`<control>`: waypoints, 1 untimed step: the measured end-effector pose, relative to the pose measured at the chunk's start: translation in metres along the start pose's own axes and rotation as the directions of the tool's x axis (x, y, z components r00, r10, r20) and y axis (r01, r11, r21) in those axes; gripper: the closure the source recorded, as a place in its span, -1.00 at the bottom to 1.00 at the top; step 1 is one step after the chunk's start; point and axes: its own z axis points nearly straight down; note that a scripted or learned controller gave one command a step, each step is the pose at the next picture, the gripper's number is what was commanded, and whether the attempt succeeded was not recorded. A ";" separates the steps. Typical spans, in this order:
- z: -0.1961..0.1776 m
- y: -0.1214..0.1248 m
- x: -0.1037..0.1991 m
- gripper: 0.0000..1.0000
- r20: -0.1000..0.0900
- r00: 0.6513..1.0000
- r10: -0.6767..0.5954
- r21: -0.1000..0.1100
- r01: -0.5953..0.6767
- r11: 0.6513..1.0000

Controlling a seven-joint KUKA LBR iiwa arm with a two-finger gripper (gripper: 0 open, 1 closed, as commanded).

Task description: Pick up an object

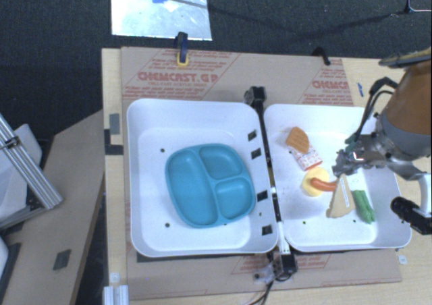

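A dark, speckled floor (54, 40) surrounds the scene, with a pale square sheet (160, 1) lying on it at the top, crossed by a thin black cable. On the floor stands the bench (111, 182), covered by a brown printed board (223, 71) held at its far edge by a yellow-and-black clamp (181, 49). At the left edge an aluminium frame piece (23, 165) enters the picture, cut off by the border.

Two shallow white bins sit side by side on the board, their inner walls touching along a line of black clips. The left bin (145, 128) holds a blue divided plate (208, 184), lying flat near its middle. The right bin (381, 233) holds a cluster of small toy foods: an orange-brown piece (297, 139) near the far side, a small red-and-white packet (308, 159) just beside it, a yellow piece (314, 185) with a red bit on top, a pale wedge (339, 202) and a green piece (363, 206) touching the wedge's right side.

The grey arm (408, 118) reaches in from the right, mostly cut off by the picture's edge. Its gripper (349, 160) hangs over the right bin, just above the yellow piece and the wedge's tip. The fingers are small and blurred against the cables, so whether they are spread or closed cannot be told, and nothing can be seen between them.
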 end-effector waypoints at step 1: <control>-0.005 0.014 0.058 1.00 -0.003 1.000 -0.006 0.003 0.006 1.000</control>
